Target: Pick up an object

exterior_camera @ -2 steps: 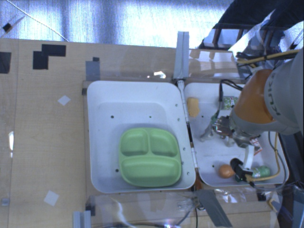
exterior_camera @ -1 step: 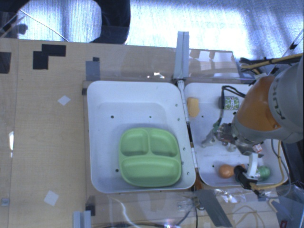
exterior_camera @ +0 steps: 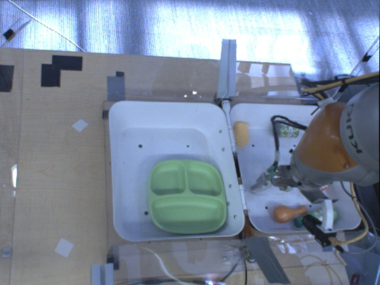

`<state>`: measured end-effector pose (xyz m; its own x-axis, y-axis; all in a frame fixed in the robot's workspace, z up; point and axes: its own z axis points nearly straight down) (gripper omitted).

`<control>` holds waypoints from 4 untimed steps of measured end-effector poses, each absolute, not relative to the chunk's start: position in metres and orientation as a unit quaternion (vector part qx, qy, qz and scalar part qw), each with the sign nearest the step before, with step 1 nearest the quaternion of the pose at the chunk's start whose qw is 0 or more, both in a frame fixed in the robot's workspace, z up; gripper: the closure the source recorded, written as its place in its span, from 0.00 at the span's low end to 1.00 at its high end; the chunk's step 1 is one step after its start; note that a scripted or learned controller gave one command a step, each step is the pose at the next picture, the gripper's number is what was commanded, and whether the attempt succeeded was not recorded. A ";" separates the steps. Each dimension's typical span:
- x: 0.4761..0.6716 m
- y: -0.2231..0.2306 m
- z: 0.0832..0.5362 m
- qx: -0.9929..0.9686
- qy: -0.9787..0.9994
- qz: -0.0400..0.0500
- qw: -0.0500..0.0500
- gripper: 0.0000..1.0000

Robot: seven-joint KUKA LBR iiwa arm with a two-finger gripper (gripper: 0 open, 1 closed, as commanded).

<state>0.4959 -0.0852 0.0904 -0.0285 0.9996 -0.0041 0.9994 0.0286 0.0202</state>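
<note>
Bluish daylight stripes the floor [exterior_camera: 178,16] at top; the white bins [exterior_camera: 127,159] glare softly, and the picture looks slightly hazy.

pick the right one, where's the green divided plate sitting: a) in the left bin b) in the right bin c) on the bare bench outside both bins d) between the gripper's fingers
a: the green divided plate lies flat on the floor of the left bin, across the divider from the arm, which reaches into the right bin.
</note>
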 end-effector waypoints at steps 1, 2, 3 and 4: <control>0.576 -0.099 0.089 0.621 0.784 0.004 0.006 0.00; 0.613 -0.092 0.088 0.564 0.826 0.002 0.004 0.00; 0.670 -0.100 0.087 0.632 0.775 0.001 0.003 0.00; 0.670 -0.093 0.086 0.631 0.776 0.000 0.002 0.00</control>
<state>0.6697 -0.0927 0.0861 -0.2036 0.9790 -0.0027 0.9790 0.2036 0.0025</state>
